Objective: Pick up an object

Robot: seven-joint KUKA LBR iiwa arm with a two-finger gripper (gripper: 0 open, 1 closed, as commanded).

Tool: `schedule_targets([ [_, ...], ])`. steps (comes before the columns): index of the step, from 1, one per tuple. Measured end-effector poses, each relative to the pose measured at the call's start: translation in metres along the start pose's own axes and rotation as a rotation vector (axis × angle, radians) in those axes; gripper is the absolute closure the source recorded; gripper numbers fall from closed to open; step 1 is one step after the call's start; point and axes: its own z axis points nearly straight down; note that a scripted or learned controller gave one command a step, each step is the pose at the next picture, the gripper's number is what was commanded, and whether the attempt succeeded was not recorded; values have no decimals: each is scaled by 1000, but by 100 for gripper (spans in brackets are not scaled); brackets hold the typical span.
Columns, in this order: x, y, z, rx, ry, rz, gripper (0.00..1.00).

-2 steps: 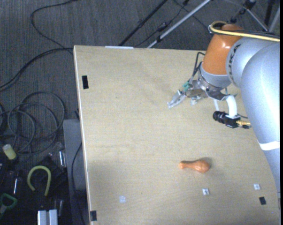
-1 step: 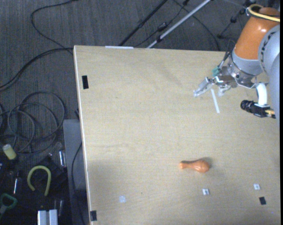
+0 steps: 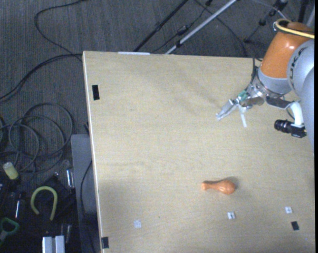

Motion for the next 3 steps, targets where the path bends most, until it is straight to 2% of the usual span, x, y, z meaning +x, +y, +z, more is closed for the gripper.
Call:
schedule_targets([
  [1, 1, 1, 31, -2, 0, -342, 0],
  [2, 2, 3, 21, -7, -1, -342, 100],
  [3, 60, 11, -69, -5, 1, -328, 100],
])
